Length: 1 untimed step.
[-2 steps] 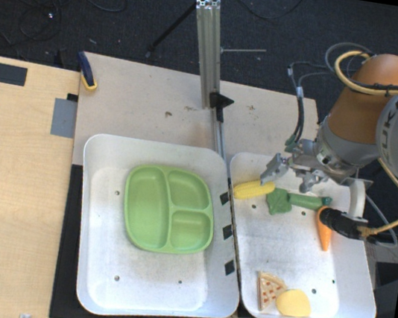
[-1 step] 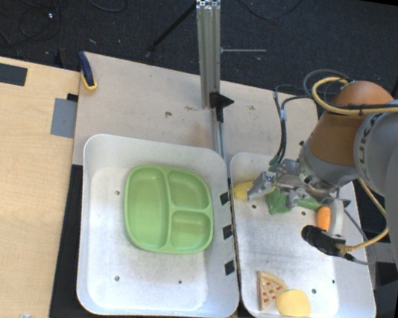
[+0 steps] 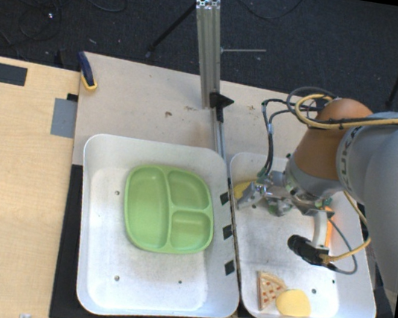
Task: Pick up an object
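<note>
The gripper [image 3: 266, 200] hangs low over the far left part of the right bin [image 3: 354, 313], under the arm's orange band [image 3: 330, 142]. Just left of it, by the bin's wall, part of a yellow object [image 3: 241, 191] peeks out. Partly hidden behind the wrist and cables, a thin orange object [image 3: 329, 234] lies to the right. A toy pizza slice [image 3: 268, 289] and a round yellow object [image 3: 294, 304] rest in the bin's near corner, well apart from the gripper.
A green divided plate [image 3: 169, 209] lies in the left bin [image 3: 90, 265]. A metal post [image 3: 209, 54] rises behind the two bins. Cables loop around the wrist, and a black part [image 3: 308, 250] sticks out below it.
</note>
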Tool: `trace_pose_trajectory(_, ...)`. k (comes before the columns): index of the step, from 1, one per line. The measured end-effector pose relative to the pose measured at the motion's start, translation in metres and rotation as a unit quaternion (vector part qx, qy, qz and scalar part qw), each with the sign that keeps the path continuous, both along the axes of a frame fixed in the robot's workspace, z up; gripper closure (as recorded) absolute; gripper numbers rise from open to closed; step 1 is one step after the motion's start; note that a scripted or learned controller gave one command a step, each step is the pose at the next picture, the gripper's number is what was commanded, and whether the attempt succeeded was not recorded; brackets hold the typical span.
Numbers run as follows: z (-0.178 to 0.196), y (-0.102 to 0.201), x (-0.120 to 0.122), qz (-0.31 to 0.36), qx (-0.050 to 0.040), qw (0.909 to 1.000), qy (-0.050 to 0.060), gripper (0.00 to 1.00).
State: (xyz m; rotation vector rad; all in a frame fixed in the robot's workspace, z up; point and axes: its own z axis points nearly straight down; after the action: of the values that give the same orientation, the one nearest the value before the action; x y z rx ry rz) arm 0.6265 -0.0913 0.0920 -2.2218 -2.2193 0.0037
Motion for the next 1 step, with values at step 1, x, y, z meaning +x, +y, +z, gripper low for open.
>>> trace_pose_trajectory(1, 0.0112, -0.0008, -0.0001, -0.001, 0.0002, 1.0000, 0.000, 1.00)
